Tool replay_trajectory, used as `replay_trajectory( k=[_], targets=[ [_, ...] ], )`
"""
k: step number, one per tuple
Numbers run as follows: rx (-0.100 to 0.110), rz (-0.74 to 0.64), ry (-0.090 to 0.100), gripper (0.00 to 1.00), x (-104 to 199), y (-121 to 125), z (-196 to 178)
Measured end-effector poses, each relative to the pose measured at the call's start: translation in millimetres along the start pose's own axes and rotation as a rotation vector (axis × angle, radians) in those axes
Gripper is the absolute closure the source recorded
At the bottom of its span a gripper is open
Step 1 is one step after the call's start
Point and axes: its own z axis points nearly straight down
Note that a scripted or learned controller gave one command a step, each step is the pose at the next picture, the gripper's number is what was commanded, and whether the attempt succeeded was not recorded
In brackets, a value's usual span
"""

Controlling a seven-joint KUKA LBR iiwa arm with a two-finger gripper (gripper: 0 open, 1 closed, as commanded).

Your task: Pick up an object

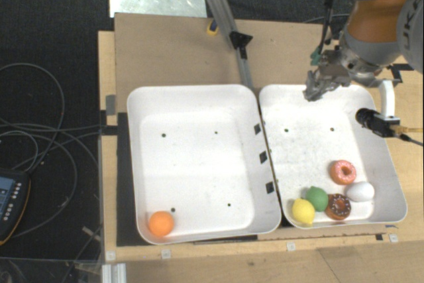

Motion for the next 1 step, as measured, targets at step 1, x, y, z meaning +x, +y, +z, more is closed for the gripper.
replay_trajectory(
  k=[1],
  targets=[
    [-0.001, -0.001, 0.0, 1.0, 49.1, -2.9, 17.0]
  ],
)
